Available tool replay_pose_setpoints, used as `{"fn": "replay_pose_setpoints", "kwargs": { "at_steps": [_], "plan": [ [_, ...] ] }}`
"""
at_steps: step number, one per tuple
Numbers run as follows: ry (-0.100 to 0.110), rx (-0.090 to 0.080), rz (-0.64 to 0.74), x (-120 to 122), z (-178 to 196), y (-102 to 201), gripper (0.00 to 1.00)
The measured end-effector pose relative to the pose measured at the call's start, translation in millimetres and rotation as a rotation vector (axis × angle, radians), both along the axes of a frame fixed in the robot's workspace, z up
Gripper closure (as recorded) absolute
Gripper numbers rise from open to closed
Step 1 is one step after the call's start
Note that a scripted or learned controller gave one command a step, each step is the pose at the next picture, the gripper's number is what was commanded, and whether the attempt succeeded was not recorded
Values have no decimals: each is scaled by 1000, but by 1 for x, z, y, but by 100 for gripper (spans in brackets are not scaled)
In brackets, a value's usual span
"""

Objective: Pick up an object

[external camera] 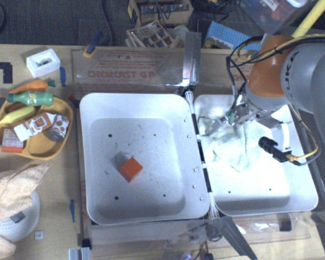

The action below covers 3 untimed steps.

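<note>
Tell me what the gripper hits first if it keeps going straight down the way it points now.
Most likely the crumpled clear plastic lying in the right bin: the gripper hangs over its upper edge, pointing down. Depth is hard to judge from above, so it may already be touching.

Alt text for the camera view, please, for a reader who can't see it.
A grey arm with an orange band reaches from the right, its gripper low over clear crumpled plastic in the right white bin. An orange block sits in the left bin.
</note>
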<state>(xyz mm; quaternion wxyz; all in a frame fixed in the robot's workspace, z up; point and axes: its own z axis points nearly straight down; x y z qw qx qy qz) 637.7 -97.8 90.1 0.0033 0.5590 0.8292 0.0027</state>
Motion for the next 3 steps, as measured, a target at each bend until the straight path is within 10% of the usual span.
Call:
{"fn": "replay_pose_setpoints", "kwargs": {
  "at_steps": [3],
  "plan": [
    [2,-4,-21,30,12,-45,0]
  ]
}}
